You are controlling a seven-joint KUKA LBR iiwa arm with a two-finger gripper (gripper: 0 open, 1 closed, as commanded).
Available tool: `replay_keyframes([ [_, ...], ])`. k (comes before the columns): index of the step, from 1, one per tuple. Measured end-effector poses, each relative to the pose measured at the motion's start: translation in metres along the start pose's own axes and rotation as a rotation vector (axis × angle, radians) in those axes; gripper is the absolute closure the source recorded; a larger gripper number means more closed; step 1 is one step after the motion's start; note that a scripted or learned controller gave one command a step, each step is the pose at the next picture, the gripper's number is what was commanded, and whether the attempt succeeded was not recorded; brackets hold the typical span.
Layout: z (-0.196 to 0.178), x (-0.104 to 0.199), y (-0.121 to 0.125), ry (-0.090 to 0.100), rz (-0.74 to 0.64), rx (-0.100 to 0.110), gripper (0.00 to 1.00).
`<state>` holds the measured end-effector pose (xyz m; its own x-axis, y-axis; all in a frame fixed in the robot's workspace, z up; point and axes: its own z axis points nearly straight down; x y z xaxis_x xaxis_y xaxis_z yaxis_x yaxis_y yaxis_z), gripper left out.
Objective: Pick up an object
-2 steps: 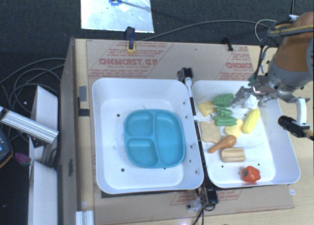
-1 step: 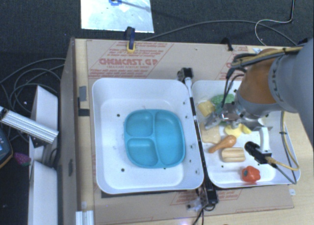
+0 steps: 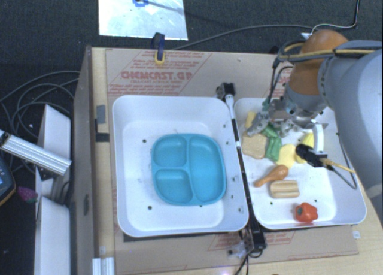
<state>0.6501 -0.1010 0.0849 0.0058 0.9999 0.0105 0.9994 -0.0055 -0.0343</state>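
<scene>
A grey robot arm with an orange band is reaching in from the right over the right-hand bin (image 3: 347,211), its gripper (image 3: 267,125) lowered among a cluster of toy foods at the bin's upper left. Whether the fingers are wide or narrow cannot be told from this angle, nor whether anything is lying between them. Directly beneath the gripper a green piece (image 3: 273,145) is sitting beside a tan slice (image 3: 254,146) and a yellow item (image 3: 288,154). Nearer the camera, a toy drumstick (image 3: 271,175), a bread roll (image 3: 283,189) and a red pepper (image 3: 305,212) are lying apart from one another. In the left bin (image 3: 128,148), a blue divided plate (image 3: 188,169) is resting flat on the worktop's other side.
</scene>
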Motion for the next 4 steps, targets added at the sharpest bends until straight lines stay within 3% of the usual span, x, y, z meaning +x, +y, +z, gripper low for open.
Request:
replay_keyframes([
  [1,0.0023,0.0058,0.0077,-0.007,0.007,0.023,0.0],
  [2,0.0023,-0.0011,0.0085,0.007,0.004,0.026,0.0],
  [3,0.0033,0.0058,0.0078,-0.008,0.008,0.022,0.0],
  [4,0.0034,0.005,0.0078,-0.006,0.007,0.022,0.0],
])
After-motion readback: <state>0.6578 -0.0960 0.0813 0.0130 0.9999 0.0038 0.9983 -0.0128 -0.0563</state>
